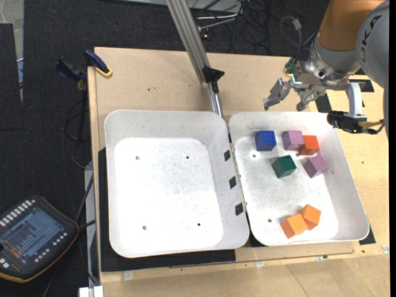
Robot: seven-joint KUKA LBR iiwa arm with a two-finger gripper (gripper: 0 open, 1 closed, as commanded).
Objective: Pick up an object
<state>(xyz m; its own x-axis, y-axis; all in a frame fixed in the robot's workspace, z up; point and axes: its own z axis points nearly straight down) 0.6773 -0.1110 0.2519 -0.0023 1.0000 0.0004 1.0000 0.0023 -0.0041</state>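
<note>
The right bin holds several small blocks: a blue cube, a green cube, two purple blocks, and an orange block at the back. Two more orange blocks lie near the front. My gripper hangs above the bench just behind the right bin's far rim, open, with nothing between its fingers. It is raised well above the blocks.
The left bin sits beside the right one, with a metal pole slanting up from the gap between them. A blue-and-yellow clamp lies at the bench's back left corner. A teach pendant rests at the lower left.
</note>
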